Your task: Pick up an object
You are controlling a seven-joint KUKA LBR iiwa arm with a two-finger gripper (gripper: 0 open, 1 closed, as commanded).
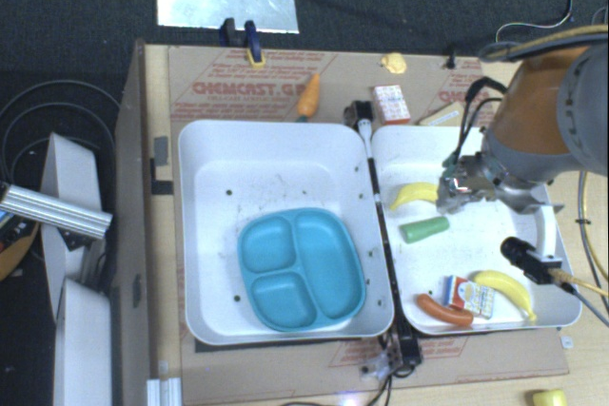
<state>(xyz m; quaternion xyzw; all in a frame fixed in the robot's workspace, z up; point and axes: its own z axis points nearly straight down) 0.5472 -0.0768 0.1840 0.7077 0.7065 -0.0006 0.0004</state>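
Hovering in the right bin [533,314], your gripper [455,188] sits just right of the banana [413,196]. Its long axis runs left-right. You can't tell the pincer's state.

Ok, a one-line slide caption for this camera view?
Gripper low in the right bin beside a banana and green block; blue tray in left bin.

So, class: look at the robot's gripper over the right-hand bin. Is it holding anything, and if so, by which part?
It cannot be told. The gripper sits low in the right bin, right beside one end of a yellow banana, but the view doesn't show the banana held.
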